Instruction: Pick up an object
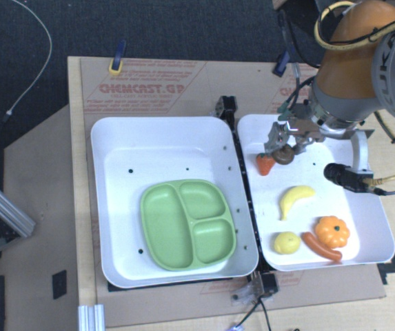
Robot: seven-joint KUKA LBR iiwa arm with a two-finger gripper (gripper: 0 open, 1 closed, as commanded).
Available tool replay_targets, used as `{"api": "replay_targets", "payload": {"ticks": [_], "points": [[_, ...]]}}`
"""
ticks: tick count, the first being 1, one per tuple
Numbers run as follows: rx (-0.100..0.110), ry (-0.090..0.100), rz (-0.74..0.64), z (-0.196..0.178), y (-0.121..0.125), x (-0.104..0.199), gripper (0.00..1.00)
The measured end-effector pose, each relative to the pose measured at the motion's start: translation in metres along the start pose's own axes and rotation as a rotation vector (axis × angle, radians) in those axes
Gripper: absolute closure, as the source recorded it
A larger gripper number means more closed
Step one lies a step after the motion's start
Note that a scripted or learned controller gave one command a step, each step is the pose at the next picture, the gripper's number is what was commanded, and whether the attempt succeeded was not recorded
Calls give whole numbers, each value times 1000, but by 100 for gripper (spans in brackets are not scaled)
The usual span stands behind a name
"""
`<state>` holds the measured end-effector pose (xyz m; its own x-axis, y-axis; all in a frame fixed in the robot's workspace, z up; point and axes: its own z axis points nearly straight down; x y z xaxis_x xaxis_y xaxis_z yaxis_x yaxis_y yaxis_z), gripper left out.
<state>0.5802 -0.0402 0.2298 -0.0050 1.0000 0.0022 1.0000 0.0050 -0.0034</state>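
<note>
A green divided plate [187, 224] is seen in the left bin [107, 140]. Near the right bin's [383, 243] left edge, a small carrot [265, 163] lies just beneath the end effector [280, 147]; its opening cannot be told. A centred, vertical descent is advised.

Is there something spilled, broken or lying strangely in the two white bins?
Nothing stands out. The green divided plate lies flat in the left white bin. In the right white bin, the yellow banana, yellow lemon, orange pumpkin, red sausage and small orange-red carrot lie separately.
</note>
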Motion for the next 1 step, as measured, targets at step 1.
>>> {"api": "replay_targets", "payload": {"ticks": [1], "points": [[0, -1, 0, 12, 0, 51, 100]]}}
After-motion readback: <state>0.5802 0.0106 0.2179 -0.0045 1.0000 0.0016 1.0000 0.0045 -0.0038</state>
